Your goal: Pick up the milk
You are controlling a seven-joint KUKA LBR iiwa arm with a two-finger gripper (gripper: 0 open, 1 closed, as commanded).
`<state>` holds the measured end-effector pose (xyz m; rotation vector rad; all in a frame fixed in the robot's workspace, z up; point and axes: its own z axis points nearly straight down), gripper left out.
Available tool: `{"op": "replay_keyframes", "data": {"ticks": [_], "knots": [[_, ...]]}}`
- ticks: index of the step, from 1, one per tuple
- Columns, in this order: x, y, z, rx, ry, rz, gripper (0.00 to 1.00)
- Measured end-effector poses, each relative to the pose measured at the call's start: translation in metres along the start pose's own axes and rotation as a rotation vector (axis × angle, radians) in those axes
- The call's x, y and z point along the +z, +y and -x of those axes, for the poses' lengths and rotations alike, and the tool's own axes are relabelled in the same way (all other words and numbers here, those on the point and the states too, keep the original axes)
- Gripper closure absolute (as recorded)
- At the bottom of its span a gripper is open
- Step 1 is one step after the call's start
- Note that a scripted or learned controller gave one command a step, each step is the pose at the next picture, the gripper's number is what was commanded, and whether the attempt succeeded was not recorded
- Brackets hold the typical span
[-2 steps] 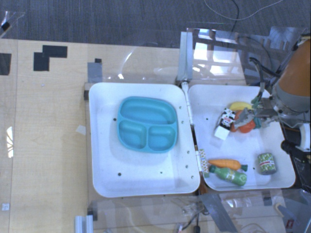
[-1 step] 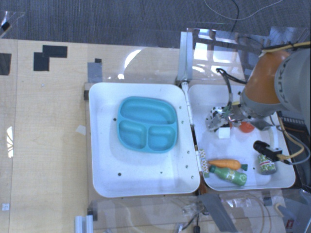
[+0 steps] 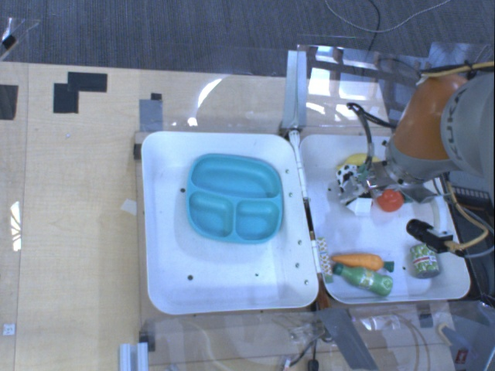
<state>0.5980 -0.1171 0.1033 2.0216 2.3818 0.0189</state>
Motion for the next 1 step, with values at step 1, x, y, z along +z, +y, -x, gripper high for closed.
{"op": "replay_keyframes", "data": {"ticks": [1], "knots": [[-0.1089, 0.0180, 0.0017, 0.123, 0.002, -0.014, 1.00]]}}
